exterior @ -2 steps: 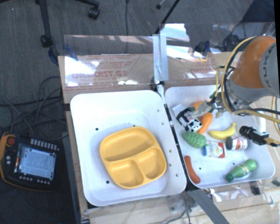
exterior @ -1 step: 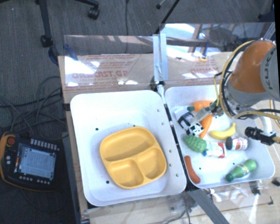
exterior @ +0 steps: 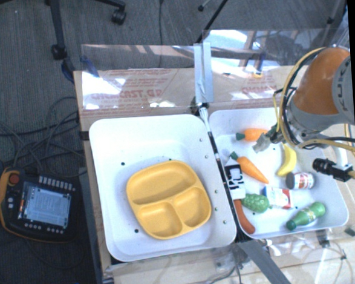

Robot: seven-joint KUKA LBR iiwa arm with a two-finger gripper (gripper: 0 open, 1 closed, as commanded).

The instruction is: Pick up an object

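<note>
The right bin [exterior: 335, 224] holds several toy foods. A carrot [exterior: 252, 169] lies near its middle, and a second orange piece [exterior: 253, 134] sits toward the back. A banana [exterior: 286, 160] lies right of the carrot. A small bottle [exterior: 300, 181], a green bottle [exterior: 305, 215], a green lumpy vegetable [exterior: 256, 202], a red and white packet [exterior: 279, 197] and a red-orange stick [exterior: 244, 218] fill the front part. My gripper [exterior: 264, 141] hangs low over the back of this bin, between the orange piece and the banana. Nothing is visibly held in it.
The left bin [exterior: 105, 149] holds a yellow divided plate [exterior: 168, 198]. A black and white tag [exterior: 234, 178] sits on the wall between the bins. Cardboard sheets [exterior: 137, 89] lie behind the bins. Yellow cables [exterior: 289, 94] loop around my wrist.
</note>
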